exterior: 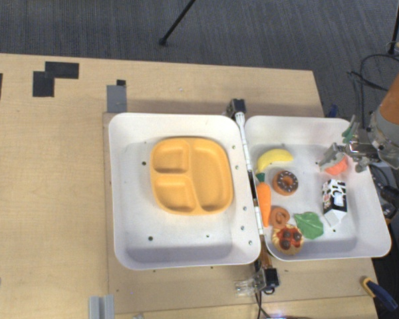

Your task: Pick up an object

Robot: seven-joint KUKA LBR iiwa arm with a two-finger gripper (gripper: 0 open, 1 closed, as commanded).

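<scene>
Well, low in the right bin [366,244] lie the tart [289,239], leaf [310,224] and carton [334,200]; higher, the salmon piece [336,167] sits just under my gripper [339,153] at the frame's right edge. Fingers look spread (nothing between them). I'd drop straight, centered, then pinch.

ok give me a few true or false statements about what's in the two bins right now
1. The yellow divided tray lies in the left bin. True.
2. The banana lies in the left bin. False: it is in the right bin.
3. The carrot lies by the right bin's left wall. True.
4. The gripper is above the yellow tray. False: it is over the right bin, near an orange piece.
5. The black and white carton lies in the right bin. True.
</scene>
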